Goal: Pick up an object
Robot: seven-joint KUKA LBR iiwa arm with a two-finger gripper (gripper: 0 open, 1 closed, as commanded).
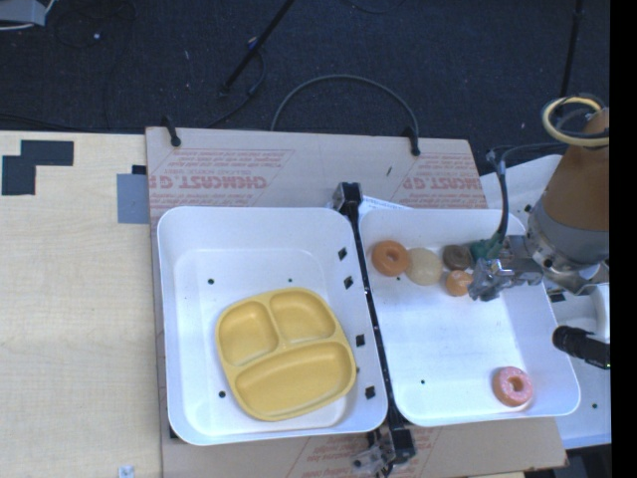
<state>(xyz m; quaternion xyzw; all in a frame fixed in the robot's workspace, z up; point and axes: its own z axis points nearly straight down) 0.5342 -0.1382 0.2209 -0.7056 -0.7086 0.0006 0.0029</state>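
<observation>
In the right bin, an orange donut, a cream round piece, a brown-grey piece and a small orange piece lie in a row near the far wall. A pink donut rests alone in the near right corner. My gripper hangs low at the right end of the row, right beside the small orange piece and the brown-grey piece. Whether it touches either of them is unclear.
The left bin holds a yellow divided plate. A black divider runs between the bins. The arm's orange band and grey wrist rise over the right bin's right wall. A black cable loops behind the bins.
</observation>
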